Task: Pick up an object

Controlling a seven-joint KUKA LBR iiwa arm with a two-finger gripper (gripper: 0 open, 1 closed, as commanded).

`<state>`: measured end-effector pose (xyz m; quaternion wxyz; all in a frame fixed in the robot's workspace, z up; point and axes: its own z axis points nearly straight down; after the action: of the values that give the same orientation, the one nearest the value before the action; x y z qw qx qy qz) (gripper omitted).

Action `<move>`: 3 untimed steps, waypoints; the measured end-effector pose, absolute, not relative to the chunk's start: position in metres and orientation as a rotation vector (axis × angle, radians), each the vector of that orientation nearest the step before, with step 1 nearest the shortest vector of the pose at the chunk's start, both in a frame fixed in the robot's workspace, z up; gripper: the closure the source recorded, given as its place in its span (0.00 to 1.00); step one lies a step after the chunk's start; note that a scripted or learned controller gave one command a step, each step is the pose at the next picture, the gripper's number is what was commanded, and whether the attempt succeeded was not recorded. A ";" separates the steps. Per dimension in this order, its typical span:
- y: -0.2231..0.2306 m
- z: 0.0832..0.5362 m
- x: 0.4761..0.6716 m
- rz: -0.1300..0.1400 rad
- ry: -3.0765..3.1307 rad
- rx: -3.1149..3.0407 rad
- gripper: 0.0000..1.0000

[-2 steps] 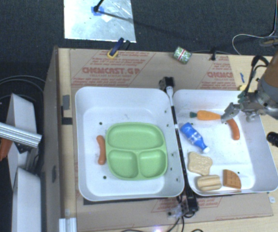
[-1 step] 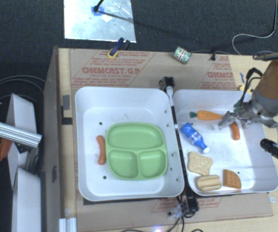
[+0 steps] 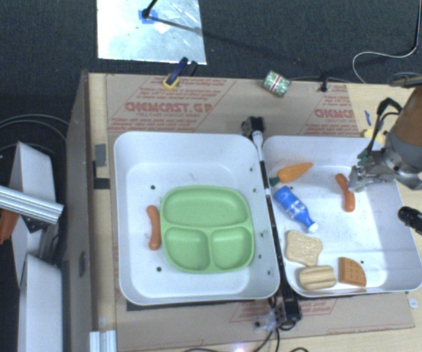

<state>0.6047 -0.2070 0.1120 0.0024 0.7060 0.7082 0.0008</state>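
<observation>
Orange-red, the small sausage-shaped toy [image 3: 345, 192] lies in the right white bin [image 3: 401, 270], just beside the gripper [image 3: 363, 176]; jaw state cannot be told. Best descend centred, straddling its narrow width.

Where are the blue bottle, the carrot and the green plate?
blue bottle [image 3: 294, 207], camera view, middle of its body.
carrot [image 3: 296, 171], camera view, middle of the orange part.
green plate [image 3: 207, 203], camera view, floor of its large upper compartment.
</observation>
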 end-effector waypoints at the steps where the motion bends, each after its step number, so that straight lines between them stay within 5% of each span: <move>1: -0.207 0.112 0.605 0.002 2.222 2.215 0.00; 2: -0.206 0.084 0.610 0.001 2.225 2.216 0.00; 3: -0.206 0.096 0.612 0.004 2.225 2.211 1.00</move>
<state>0.6116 -0.2063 0.0958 0.0025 0.7049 0.7093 0.0012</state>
